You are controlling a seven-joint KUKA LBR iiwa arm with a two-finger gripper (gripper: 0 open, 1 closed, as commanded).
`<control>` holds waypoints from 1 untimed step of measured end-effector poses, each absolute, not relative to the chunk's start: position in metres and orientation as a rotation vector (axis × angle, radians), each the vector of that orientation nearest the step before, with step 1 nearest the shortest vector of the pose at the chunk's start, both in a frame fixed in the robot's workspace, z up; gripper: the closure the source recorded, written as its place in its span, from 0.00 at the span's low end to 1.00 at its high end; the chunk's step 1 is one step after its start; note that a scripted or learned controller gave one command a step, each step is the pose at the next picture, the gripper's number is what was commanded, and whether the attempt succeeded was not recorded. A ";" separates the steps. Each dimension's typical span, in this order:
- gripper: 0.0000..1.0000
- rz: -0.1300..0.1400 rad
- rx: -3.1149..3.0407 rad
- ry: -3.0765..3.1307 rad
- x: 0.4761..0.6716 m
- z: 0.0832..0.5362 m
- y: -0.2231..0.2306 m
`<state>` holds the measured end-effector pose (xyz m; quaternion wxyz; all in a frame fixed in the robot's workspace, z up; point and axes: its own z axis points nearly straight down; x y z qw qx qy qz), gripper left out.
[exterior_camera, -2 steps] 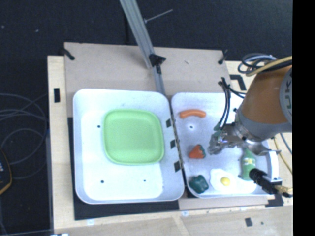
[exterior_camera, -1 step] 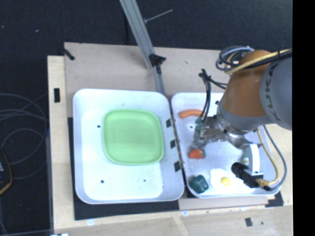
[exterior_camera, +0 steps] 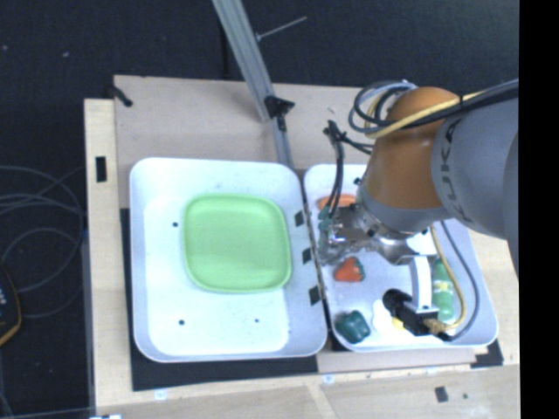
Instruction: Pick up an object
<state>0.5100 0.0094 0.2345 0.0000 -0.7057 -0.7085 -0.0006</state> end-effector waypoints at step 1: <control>1.00 -0.002 -2.216 -2.226 0.507 0.241 0.062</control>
